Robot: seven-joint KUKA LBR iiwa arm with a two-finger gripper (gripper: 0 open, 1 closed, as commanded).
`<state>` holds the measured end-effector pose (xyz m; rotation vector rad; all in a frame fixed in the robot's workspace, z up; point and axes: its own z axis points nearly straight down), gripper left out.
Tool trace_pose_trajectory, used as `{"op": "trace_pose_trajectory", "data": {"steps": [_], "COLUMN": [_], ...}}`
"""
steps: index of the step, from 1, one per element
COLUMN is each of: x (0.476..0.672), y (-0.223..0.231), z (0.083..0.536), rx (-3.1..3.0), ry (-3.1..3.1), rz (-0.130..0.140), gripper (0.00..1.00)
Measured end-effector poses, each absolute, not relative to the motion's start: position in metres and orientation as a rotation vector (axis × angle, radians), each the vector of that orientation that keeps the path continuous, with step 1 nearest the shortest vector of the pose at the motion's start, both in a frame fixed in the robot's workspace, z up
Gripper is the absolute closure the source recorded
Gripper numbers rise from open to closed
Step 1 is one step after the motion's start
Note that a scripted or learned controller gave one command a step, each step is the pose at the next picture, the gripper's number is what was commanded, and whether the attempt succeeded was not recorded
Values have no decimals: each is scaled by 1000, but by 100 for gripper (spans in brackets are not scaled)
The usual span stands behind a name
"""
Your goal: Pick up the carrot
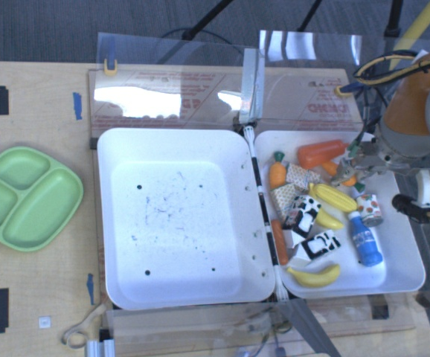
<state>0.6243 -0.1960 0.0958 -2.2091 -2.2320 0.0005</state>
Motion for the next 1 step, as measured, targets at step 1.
{"op": "trace_pose_trajectory", "data": {"steps": [1], "x": [608], "y": [-163], "z": [167], "rx": [-2324], "ry": [-2117], "rz": [-2], "gripper": [100]}}
